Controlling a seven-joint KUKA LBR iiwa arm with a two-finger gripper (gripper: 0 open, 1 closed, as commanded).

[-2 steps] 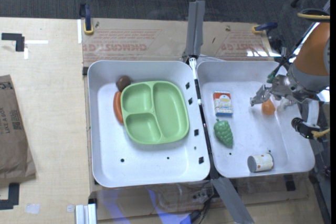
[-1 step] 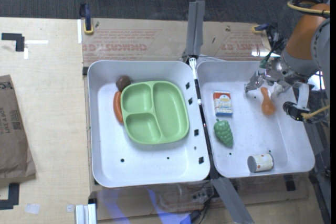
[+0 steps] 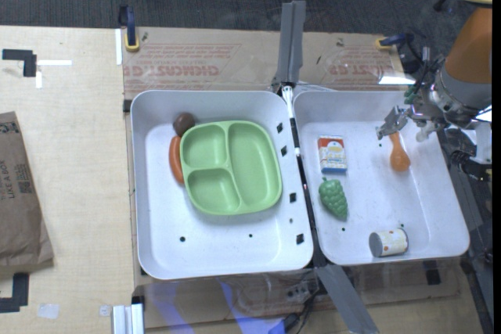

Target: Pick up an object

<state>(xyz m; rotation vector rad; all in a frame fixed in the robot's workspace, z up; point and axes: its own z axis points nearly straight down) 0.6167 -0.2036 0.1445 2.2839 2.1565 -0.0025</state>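
Orange carrot (image 3: 399,153) hangs at the tool (image 3: 405,123) above the right bin (image 3: 438,235), apparently pinched between closed fingers; grapes (image 3: 333,198), box (image 3: 333,154) and can (image 3: 388,242) lie below.

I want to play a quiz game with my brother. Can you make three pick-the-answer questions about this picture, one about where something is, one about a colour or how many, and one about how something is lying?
1. Where is the green plate?
A. in the left bin
B. in the right bin
C. on the floor

2. How many sections does the green plate have?
A. two
B. three
C. five

3. How is the small can sitting?
A. standing up
B. lying on its side
C. stacked on the box

Answers:
1. A, it sits in the left bin, by the carrot.
2. B, two ridges split it into three parts.
3. B, its round end faces sideways, apart from the box and the grapes.
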